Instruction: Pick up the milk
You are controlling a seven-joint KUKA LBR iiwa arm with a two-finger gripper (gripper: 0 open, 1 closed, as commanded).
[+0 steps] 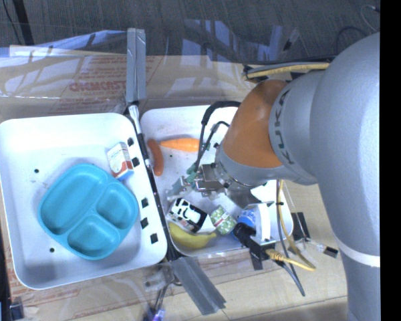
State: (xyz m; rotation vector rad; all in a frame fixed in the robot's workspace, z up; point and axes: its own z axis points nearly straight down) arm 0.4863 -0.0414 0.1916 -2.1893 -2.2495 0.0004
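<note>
The milk (118,158) looks like the small white carton with orange and blue print. It lies in the left bin (27,146) against the right wall, just above the blue divided plate (88,210). My gripper (199,179) is down in the right bin (177,118), well to the right of the carton and across the wall between the bins. The grey arm and its orange band (254,136) cover much of the right bin. Nothing shows held at the gripper.
The right bin holds a carrot (180,144), a brown sausage (155,156), a banana (190,238), a black-and-white pack (187,214), a green item (220,218) and a blue item (248,221). Cables (287,249) hang at the bin's lower right.
</note>
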